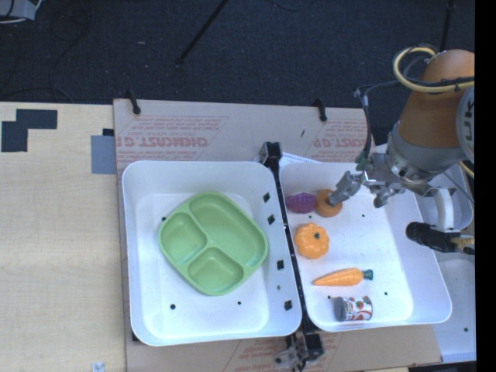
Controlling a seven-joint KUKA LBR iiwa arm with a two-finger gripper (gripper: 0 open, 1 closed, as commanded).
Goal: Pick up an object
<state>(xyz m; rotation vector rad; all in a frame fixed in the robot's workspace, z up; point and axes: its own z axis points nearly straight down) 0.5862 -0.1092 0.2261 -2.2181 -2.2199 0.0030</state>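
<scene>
Orange round piece [328,205] right under one fingertip, maybe touching; pincer [358,193] spread open over right bin [418,285], gripping nothing.

two white bins [147,208] sit on a brown cardboard sheet [194,134] printed with faded red lettering. the plate [211,242] is light green. the pumpkin [311,240] is orange with a green stem; the carrot [339,277] is orange with a dark green tip. a purple toy [301,202] lies by an orange-brown disc [328,207]. the can [353,308] is grey with a red and white label. the arm [434,107] is grey with an orange band. the bench [54,254] is pale wood with dark blue patches.
</scene>
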